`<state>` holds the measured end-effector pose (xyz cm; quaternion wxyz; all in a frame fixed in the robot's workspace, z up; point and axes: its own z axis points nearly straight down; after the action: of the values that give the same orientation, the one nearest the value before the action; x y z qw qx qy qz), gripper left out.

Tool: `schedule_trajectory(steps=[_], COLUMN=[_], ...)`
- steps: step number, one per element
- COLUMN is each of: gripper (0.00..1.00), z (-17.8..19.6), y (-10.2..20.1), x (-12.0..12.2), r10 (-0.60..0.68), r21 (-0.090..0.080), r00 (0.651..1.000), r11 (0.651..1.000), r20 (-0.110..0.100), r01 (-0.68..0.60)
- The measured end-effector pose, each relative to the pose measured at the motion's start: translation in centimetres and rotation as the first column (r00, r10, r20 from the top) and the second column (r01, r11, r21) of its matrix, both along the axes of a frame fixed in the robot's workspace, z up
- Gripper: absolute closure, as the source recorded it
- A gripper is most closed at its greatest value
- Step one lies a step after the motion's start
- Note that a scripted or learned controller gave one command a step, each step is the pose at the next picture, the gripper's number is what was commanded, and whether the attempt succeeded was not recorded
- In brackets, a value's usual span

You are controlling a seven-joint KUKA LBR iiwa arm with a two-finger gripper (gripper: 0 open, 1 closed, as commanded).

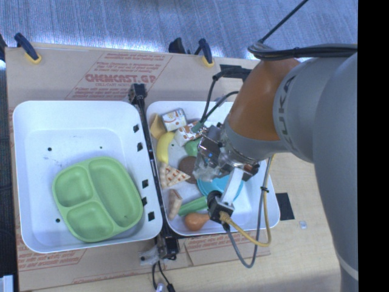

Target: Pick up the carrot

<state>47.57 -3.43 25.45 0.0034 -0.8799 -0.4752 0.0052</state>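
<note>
1. The arm (292,111) reaches in from the right and hangs low over the right bin (270,215), covering much of its right half.
2. The gripper (206,163) sits above the middle of that bin; whether it is open or closed, and whether it has hold of anything, I cannot tell, since the wrist hides it.
3. The carrot (193,205), orange with a green top, lies near the bin's front edge, just beside a blue dish (213,184) and below the wrist.
4. A banana (164,146) lies along the bin's left wall, with a waffle piece (175,176) just in front of it.
5. A small carton (174,120) sits at the back of the bin.
6. The left bin (36,126) holds a green divided plate (97,198) near its front.
</note>
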Motion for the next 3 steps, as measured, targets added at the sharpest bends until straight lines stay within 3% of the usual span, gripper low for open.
schedule_trajectory(steps=[1,2,3], gripper=[1.0,1.0,1.0], z=[-4.1,-6.0,-13.9], y=[7.8,15.7,21.0], x=[-0.1,-0.2,0.9], r10=[-0.074,-0.413,-0.502], r21=[-0.001,-0.006,0.017], r00=[0.997,0.911,0.864], r11=[0.997,0.911,0.865], r20=[-0.005,-0.001,0.02], r01=[0.074,0.413,0.502])
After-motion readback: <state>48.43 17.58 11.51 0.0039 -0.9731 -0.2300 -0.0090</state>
